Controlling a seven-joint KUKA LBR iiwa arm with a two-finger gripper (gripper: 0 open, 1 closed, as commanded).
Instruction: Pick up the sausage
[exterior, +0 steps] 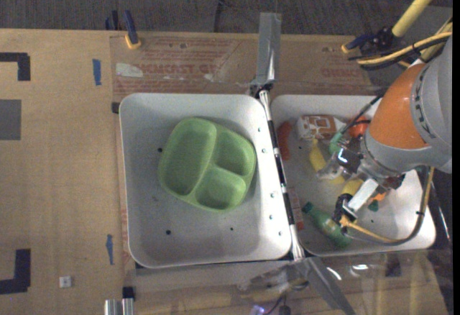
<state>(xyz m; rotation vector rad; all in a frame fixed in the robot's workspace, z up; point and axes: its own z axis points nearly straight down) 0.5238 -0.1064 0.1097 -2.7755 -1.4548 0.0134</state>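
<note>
Camera view: the sausage (284, 140) is seen lying untouched at the right bin's (424, 238) left wall. The gripper (350, 204) is positioned lower right; its state cannot be determined.

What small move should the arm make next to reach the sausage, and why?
Probably shift the gripper toward the left wall of the right bin. The sausage lies there, near the upper left corner, while the gripper sits lower and further right, close to the green bottle, so it is not over its target.
</note>
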